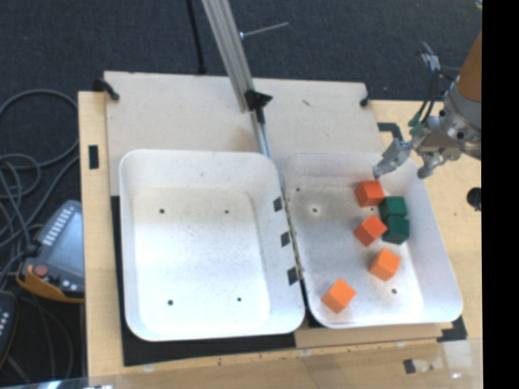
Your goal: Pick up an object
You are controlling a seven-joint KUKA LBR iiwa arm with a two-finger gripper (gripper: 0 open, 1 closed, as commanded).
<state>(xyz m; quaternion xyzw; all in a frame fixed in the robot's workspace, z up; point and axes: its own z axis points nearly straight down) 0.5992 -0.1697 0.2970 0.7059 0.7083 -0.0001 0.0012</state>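
the end effector [408, 158] hangs over the far right corner of the right bin [320, 310], its two fingers spread apart with nothing between them. the nearest candidate is the orange cube [370, 192] just below and inward of the fingertips.

to do the pick well, i would judge it best to centre the spread fingers over that orange cube, line them with two free faces, and come straight down before closing. its right side is crowded: a green cube [395, 207] sits just beside it, with a second green cube [396, 230] and another orange cube [370, 230] close below, so a finger could land on a neighbour and nudge the cluster.

two further orange cubes, one [385, 263] lower in the bin and one [338, 295] near its front edge, stand apart and offer easier access. the left bin [134, 217] lies beside the right bin on the surface [178, 112], and a slanted metal pole [231, 47] rises behind.
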